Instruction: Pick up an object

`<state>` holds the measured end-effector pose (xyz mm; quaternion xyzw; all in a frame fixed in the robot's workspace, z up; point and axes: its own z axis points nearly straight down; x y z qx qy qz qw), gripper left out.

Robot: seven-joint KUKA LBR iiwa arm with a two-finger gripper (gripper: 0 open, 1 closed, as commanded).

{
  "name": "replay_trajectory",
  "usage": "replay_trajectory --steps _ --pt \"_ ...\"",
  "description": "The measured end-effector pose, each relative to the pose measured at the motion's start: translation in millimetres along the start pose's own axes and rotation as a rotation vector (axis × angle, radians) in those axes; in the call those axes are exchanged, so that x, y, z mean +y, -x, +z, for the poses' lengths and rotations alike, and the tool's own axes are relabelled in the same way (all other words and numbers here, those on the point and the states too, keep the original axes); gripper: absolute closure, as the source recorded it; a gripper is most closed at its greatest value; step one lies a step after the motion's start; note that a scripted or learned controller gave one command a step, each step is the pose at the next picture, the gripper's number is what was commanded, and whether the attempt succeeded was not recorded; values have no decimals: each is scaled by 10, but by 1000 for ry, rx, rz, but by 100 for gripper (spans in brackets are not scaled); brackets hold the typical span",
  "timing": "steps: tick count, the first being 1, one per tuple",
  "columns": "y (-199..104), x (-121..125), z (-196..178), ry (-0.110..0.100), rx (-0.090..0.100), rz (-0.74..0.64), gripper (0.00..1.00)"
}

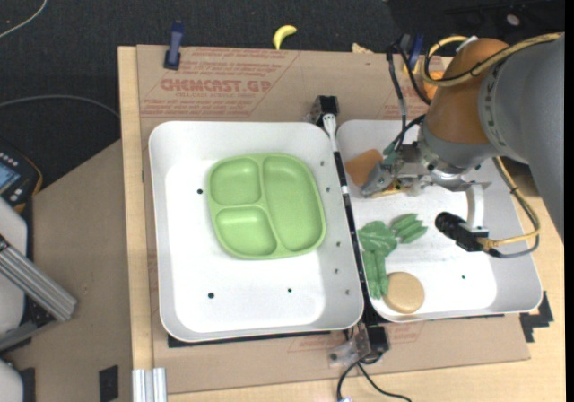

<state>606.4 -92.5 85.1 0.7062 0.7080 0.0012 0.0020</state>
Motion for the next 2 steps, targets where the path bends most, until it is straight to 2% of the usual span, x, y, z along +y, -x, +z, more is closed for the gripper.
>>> replay_trajectory --steps 1,2 --pt "7 -15 -102 -2 0 3 100" --pt "-504 -410 -1060 3 3 -3 100"
